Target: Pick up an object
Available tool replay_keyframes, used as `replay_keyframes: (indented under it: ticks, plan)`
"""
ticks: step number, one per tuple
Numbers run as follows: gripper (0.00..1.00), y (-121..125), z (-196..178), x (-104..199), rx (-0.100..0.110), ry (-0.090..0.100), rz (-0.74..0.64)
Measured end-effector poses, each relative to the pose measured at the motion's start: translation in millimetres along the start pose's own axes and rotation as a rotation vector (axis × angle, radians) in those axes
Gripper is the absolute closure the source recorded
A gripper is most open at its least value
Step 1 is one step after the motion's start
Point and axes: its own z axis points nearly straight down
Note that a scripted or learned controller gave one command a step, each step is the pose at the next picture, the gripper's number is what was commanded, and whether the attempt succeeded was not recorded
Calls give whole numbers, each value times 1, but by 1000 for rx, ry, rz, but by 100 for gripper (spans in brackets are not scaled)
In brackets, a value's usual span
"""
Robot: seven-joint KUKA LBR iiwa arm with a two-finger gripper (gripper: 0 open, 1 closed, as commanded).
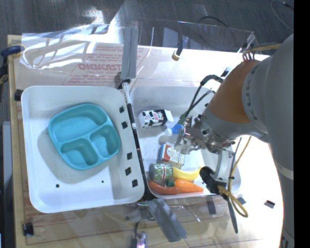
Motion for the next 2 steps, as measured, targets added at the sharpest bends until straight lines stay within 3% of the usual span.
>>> replay_keyframes:
  ticks: [1,2]
  plan:
    - [0,0,0,0,1,0,0]
    - [0,-16,102,10,2,0,-100]
